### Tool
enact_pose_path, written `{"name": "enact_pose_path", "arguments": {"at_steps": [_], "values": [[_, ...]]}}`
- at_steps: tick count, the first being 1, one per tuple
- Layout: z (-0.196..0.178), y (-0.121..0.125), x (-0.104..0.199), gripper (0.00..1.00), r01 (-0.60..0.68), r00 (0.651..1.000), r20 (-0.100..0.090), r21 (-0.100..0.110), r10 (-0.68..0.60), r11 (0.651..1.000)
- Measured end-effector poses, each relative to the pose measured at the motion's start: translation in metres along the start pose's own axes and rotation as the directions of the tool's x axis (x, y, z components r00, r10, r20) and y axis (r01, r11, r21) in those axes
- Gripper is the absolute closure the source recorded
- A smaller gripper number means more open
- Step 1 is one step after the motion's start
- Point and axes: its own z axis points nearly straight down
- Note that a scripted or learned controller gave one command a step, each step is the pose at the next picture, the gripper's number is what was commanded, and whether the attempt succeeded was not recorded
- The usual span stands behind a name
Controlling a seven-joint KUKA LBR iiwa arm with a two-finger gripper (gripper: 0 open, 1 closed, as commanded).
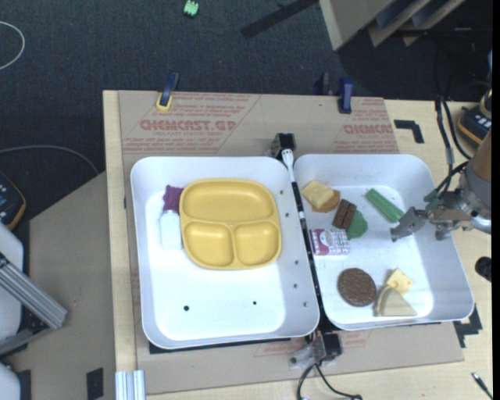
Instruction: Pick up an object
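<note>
1. A white bottle with a purple cap (169,219) lay just left of the yellow divided plate (230,222) in the left bin (148,258).
2. Right of the plate, in the right bin (449,293), lay a tan block (319,195), a brown bar (344,214), a pink-labelled packet (329,242) and a brown disc (357,287).
3. Farther right lay a green stick (384,205) and a yellow wedge (399,281).
4. Farthest from the plate, the hand (408,226) hovered empty; whether open or closed, I cannot tell.

Dark carpet floor (94,55) surrounds a cardboard-topped bench (234,121). Beyond the bench's far right corner stands pale wooden furniture (367,19); cables (12,39) cross the carpet.
</note>
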Motion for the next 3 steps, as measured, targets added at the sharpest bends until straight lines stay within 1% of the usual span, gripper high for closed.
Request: {"name": "enact_pose_path", "arguments": {"at_steps": [1,2,3], "values": [[-0.007,0.003,0.000,0.00,0.004,1.000,0.004,-0.014,-0.004,1.000],[0.056,0.001,0.002,0.00,0.004,1.000,0.000,-0.007,-0.004,1.000],[0.108,0.001,0.003,0.00,0.003,1.000,0.000,-0.007,-0.003,1.000]]}}
